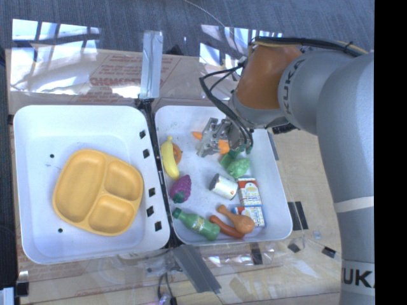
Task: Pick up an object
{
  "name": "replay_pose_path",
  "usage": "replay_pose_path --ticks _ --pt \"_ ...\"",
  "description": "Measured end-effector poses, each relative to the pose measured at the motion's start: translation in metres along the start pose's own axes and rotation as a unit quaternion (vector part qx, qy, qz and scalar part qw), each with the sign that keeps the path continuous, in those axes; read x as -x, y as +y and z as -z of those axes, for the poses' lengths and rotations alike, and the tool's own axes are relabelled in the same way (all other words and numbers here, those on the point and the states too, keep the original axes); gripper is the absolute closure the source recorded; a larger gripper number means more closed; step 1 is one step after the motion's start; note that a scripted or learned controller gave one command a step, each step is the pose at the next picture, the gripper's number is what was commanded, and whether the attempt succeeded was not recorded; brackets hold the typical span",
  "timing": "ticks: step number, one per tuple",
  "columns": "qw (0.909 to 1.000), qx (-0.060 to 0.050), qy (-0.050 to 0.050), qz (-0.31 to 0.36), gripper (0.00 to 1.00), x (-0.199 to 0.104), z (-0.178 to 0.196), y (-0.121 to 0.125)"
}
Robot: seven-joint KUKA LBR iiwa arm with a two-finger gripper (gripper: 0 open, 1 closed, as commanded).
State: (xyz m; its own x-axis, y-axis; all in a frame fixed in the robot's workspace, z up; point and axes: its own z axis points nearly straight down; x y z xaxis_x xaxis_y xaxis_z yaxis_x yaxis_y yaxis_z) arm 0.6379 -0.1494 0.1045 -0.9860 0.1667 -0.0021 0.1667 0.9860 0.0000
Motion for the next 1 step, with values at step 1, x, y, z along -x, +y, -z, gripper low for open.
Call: replay_pose_path --ticks 1 --pt "0.9992 0.002 -0.005 -0.039 1.0 -0.0355 0.1106 0.0934"
